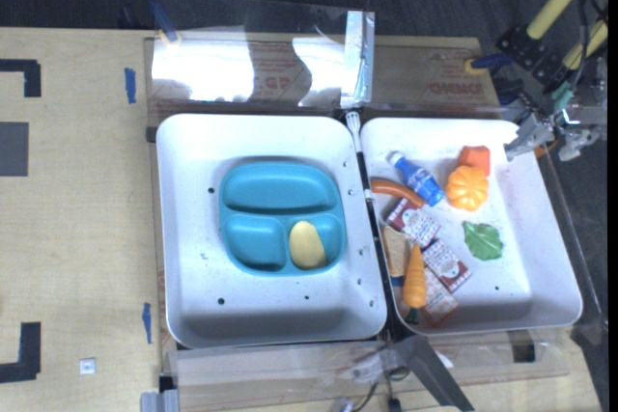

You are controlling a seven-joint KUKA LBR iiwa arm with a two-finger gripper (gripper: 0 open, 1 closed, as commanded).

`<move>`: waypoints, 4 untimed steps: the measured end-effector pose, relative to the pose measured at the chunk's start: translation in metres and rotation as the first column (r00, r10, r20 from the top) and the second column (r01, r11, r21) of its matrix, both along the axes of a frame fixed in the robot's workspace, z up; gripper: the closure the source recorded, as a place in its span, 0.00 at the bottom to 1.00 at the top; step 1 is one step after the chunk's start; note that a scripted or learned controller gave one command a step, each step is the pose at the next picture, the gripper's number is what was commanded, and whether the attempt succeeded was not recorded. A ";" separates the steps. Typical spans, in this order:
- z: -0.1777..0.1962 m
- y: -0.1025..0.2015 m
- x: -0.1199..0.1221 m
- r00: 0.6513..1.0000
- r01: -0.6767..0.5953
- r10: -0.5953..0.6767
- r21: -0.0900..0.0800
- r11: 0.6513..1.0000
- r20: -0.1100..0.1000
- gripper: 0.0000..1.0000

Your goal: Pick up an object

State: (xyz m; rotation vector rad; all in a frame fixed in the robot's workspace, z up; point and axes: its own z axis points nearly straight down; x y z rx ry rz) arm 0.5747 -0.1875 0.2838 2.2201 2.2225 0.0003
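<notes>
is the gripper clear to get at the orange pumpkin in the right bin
Probably yes. The pumpkin lies uncovered in the right bin, with open space above it. The gripper sits at that bin's upper right rim. The small orange block touching it may crowd a grasp.

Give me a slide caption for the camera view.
Gripper at right bin's rim; yellow item in blue tray.

Both white bins (pixel 183 207) look like smooth, faintly glossy plastic; the blue divided tray (pixel 261 193) is smooth plastic too — matt; the bench (pixel 77 236) shows pale wood grain; the clear sheet (pixel 251 58) behind glares — glossy.
</notes>
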 end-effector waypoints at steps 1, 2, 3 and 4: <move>-0.170 0.041 0.018 0.999 0.033 -0.033 0.002 0.999 -0.011 0.00; -0.195 0.025 0.054 0.979 -0.204 0.204 -0.002 0.979 0.007 0.00; -0.183 0.025 0.056 0.979 -0.203 0.203 -0.004 0.979 0.013 1.00; -0.030 0.107 0.048 0.933 -0.361 0.361 -0.005 0.933 0.013 1.00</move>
